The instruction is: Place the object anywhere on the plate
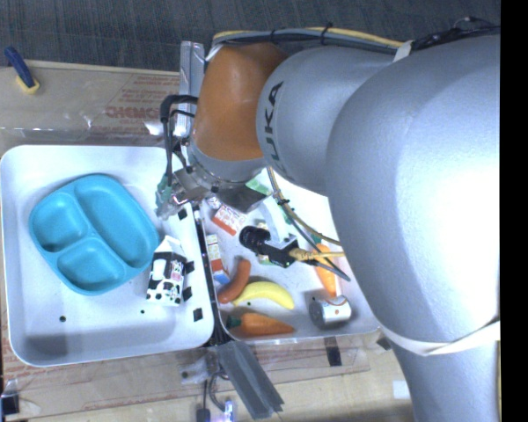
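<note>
The end effector point(172, 196) is seen low over the divider between the bins, just right of the blue plate point(92, 232); its opening cannot be told. A black-and-white object point(167, 280) lies just beside the plate's near right edge, not on it. A grasp may be missed, or the plate nudged, given the crowding.

A single fixed camera sits above the tabletop point(88, 112) and looks down at a slant, close enough that the two white bins nearly span the frame. The left bin point(35, 323) lies in full sight; the grey arm point(396, 174), entering from the right and near the lens, covers much of the right bin point(290, 328).
</note>
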`<action>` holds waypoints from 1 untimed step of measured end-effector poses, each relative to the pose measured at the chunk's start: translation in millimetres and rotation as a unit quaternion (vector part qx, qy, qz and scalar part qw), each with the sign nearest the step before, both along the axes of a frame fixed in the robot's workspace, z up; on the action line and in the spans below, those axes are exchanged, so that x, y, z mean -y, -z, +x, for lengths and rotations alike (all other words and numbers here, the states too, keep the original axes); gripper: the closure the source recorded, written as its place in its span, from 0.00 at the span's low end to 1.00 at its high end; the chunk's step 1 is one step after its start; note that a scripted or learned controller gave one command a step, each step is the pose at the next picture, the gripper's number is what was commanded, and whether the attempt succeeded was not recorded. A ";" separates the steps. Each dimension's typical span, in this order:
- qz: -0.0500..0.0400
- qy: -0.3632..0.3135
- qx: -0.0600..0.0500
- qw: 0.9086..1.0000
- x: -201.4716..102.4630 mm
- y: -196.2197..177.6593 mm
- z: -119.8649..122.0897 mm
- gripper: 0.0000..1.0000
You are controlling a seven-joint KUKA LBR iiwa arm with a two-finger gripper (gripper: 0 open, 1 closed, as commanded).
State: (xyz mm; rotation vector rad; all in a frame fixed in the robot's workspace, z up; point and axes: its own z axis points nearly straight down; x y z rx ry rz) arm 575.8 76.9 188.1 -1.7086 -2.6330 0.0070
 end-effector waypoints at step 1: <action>0.001 -0.131 0.002 0.991 -11.2 -0.8 5.8 1.00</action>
